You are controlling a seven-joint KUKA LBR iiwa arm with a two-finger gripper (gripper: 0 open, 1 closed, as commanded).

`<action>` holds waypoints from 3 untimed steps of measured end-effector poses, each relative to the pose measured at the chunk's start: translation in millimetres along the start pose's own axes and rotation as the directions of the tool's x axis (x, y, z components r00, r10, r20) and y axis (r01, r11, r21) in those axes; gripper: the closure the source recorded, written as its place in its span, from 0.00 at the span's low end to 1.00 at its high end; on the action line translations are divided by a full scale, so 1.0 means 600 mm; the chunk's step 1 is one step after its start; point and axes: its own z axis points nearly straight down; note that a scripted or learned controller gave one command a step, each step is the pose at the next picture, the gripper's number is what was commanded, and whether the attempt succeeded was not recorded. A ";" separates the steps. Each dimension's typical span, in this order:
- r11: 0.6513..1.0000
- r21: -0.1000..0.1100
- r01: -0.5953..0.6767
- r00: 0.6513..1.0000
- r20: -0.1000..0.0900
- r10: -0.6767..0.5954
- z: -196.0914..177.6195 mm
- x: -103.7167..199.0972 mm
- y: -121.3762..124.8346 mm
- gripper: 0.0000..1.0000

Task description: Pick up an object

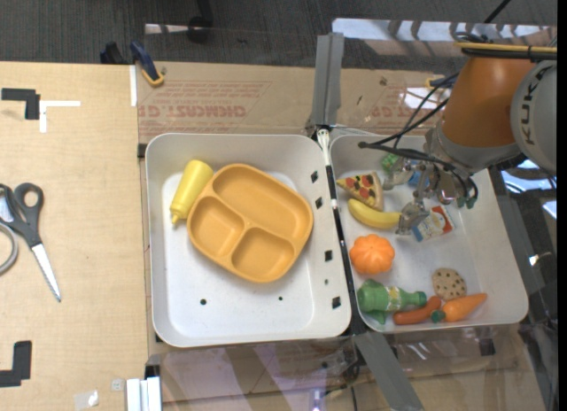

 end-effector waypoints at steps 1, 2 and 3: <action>1.000 0.002 0.003 1.000 0.005 -0.003 -0.018 -0.003 0.000 1.00; 1.000 0.002 0.003 1.000 0.005 -0.003 -0.018 -0.003 0.000 0.00; 0.995 0.000 -0.096 0.995 0.008 0.096 -0.012 -0.004 -0.022 0.00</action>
